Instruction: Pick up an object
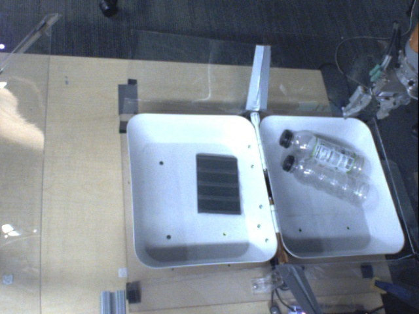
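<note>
Two clear plastic bottles with black caps lie side by side in the right bin (386,241): the upper bottle (324,150) carries a label, the lower bottle (327,173) lies just in front of it. A dark ribbed rectangular pad (218,184) lies flat in the middle of the left bin (147,195). My gripper (368,105) hangs at the upper right, above the far rim of the right bin, apart from the bottles. Its fingers are spread open with nothing between them.
A metal bar (259,77) stands behind the seam between the bins. Cables (357,54) loop near the gripper at the back right. A clear panel covers the wooden bench (65,195) on the left.
</note>
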`<control>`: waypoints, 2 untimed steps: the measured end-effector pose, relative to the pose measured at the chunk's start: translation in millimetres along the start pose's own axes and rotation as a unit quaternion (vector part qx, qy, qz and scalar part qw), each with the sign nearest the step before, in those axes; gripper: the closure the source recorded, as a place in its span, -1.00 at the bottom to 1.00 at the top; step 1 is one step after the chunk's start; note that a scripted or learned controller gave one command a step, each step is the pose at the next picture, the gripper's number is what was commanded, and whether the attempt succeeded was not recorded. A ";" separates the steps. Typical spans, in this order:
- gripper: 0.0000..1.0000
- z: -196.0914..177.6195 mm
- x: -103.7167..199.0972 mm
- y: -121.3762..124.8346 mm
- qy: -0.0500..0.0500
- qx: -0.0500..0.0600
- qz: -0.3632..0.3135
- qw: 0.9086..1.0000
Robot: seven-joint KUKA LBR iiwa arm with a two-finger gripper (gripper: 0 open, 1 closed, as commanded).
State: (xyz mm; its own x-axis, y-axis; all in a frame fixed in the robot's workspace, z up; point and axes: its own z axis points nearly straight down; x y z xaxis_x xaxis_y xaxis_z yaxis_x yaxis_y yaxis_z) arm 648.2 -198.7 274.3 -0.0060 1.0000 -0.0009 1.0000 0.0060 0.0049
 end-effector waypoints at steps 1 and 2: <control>-1.00 140.6 -4.2 -8.5 -0.003 -0.010 -0.214 0.977; -1.00 172.9 34.9 9.3 0.000 0.010 -0.313 0.950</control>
State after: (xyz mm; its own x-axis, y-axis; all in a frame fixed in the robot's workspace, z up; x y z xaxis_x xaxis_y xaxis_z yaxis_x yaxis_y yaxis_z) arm 658.1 -163.9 101.4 -0.6001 0.8000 0.0016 0.7999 0.6000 -0.0152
